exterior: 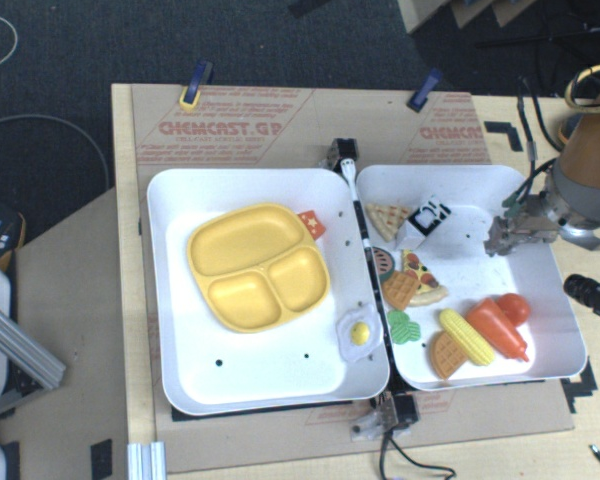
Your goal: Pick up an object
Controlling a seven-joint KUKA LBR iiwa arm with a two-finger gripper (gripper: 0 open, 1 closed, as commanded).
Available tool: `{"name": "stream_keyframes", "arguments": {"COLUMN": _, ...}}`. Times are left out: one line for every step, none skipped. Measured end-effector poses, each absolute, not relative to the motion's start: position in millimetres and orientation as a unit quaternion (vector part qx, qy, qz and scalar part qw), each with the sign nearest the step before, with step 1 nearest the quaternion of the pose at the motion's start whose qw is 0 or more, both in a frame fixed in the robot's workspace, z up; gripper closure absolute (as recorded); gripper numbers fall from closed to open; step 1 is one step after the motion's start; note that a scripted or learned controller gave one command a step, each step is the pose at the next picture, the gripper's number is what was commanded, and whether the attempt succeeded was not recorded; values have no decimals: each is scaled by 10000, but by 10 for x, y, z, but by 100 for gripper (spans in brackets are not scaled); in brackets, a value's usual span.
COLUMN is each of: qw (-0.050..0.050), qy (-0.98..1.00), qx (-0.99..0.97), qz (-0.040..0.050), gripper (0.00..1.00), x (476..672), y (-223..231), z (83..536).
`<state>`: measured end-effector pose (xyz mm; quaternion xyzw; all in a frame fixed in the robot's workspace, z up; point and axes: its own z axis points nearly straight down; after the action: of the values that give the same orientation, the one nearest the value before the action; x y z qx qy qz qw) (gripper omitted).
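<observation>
1. Gripper (502, 236): over the upper right part of the right bin (480, 186), above bare floor. Whether it is open or closed cannot be told at this size; nothing is seen in it.
2. Candidate objects, right bin: red pepper (502, 324) and corn cob (466, 336) touching near the front wall; waffle (445, 356) just beside the corn; green toy (403, 328); pizza slice (388, 219); black-and-white block (429, 215).
3. Left bin (180, 368): yellow divided plate (257, 279), small red piece (311, 225) at its rim, fried egg (357, 332) near the divider.
4. Nearest target, by judgement: the black-and-white block, standing well apart from the walls.
5. Handling note: centre over one item before descending; the pepper and corn crowd each other, so a grasp there risks catching both.
6. Flat pieces look hard to grip.
</observation>
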<state>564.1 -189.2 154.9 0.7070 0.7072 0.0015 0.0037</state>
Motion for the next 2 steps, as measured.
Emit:
{"name": "stream_keyframes", "arguments": {"qw": 48, "qy": 7075, "qx": 7067, "qz": 19, "gripper": 100, "x": 5670, "y": -1933, "z": 2192}}
{"name": "stream_keyframes", "arguments": {"qw": 23, "qy": 7075, "qx": 7067, "qz": 9, "gripper": 100, "x": 5678, "y": -1934, "z": 2256}}
